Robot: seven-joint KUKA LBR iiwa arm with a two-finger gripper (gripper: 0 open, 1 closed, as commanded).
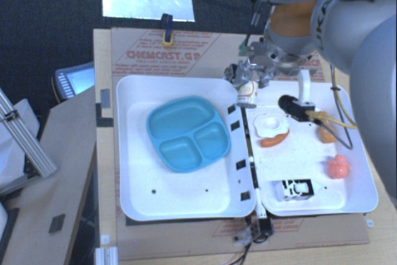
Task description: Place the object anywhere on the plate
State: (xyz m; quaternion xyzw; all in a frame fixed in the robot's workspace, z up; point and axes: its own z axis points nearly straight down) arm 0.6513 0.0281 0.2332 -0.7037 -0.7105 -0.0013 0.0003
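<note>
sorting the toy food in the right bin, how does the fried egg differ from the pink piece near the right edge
The fried egg is white with a pale yolk; the pink piece is one salmon-pink colour. The egg looks flat and wide; the pink piece looks lumpy and smaller. The egg touches an orange sausage near the bins' divider, while the pink piece lies apart, lower right. Both rest on the floor of the right bin, none on the blue plate.

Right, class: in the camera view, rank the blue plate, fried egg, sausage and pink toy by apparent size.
1. blue plate
2. fried egg
3. sausage and pink toy: look alike, unranked
</note>
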